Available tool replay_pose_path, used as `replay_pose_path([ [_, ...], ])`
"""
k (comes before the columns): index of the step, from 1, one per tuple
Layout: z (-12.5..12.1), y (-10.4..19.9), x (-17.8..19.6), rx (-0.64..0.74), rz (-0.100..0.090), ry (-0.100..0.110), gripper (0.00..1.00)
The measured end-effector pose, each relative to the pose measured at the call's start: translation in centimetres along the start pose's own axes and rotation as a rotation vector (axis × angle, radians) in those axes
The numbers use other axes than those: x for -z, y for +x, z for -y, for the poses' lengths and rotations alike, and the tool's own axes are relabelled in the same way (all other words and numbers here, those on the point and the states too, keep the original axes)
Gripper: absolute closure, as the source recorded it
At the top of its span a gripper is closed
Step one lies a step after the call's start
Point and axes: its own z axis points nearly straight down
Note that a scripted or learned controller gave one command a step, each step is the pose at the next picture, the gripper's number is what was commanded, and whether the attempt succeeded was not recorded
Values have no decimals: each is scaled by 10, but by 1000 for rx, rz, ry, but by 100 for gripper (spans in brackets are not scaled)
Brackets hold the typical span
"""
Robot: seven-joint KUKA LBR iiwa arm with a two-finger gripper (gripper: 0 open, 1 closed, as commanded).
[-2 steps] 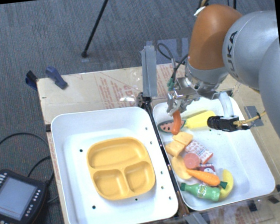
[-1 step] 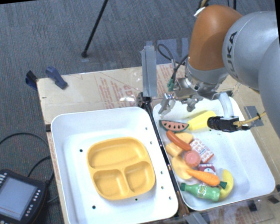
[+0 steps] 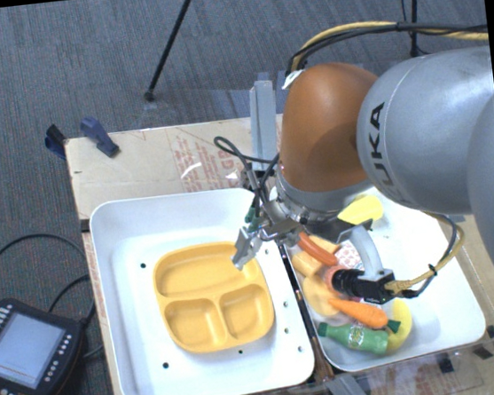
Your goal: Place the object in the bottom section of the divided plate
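A yellow divided plate (image 3: 213, 296) lies in the left white bin (image 3: 123, 243), with one wide section at the far side and two smaller sections at the near side. All three sections look bare. My gripper (image 3: 245, 250) hangs over the plate's far right rim, close to the wall between the two bins. The grey arm with its orange band (image 3: 323, 129) reaches in from the right and covers much of the right bin. I see no object clearly in the gripper.
The right bin (image 3: 447, 302) holds several toy foods: an orange carrot (image 3: 361, 311), a green bottle (image 3: 358, 338), a yellow banana (image 3: 402, 321), a hot dog (image 3: 316, 248) and a yellow piece (image 3: 361, 211). A tablet-like pendant (image 3: 20, 350) lies on the floor at left.
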Motion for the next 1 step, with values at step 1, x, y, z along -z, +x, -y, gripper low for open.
replay_pose_path([
  [1,0,-5,7,-11,1,5,100],
])
